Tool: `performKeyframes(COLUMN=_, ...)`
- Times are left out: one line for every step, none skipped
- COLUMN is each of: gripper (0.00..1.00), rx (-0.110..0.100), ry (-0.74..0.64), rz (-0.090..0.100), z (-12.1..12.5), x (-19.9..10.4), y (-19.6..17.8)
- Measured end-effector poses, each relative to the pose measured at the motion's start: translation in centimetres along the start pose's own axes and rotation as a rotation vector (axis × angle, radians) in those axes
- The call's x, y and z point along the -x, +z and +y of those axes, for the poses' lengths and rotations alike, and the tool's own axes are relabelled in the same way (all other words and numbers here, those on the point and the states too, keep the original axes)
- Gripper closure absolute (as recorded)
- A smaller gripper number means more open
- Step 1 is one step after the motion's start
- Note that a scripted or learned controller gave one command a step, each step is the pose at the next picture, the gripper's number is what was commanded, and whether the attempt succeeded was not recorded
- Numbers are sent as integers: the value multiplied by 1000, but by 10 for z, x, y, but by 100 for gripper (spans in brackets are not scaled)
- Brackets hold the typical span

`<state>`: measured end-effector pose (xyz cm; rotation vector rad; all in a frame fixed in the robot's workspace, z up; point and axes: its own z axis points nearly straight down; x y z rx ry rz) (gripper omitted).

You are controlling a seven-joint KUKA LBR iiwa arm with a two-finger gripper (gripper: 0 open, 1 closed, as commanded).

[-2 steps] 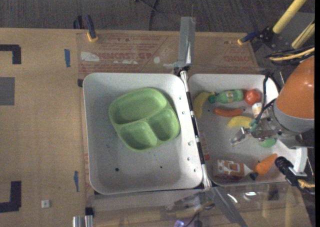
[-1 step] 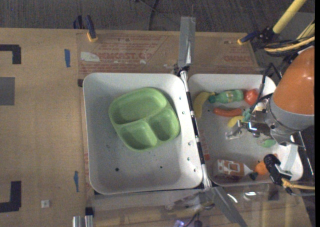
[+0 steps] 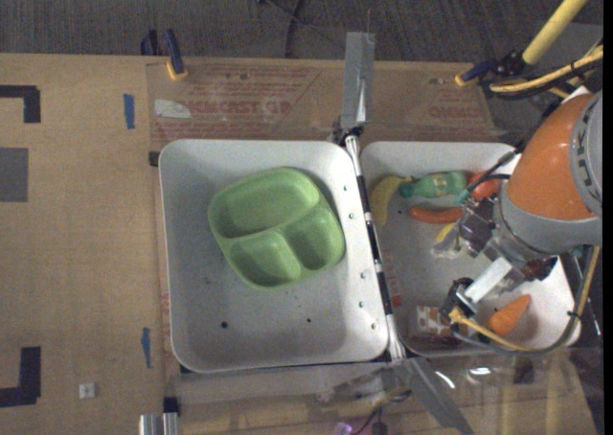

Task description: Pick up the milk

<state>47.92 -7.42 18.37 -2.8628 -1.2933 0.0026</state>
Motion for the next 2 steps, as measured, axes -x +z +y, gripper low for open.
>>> performKeyframes(gripper=0, rx=-1, ry=120, rz=-1, z=101, x=-105, y=-6)
performKeyframes(gripper=0, rx=-4, ry=52, rz=-1, z=-7, x=-89, y=0)
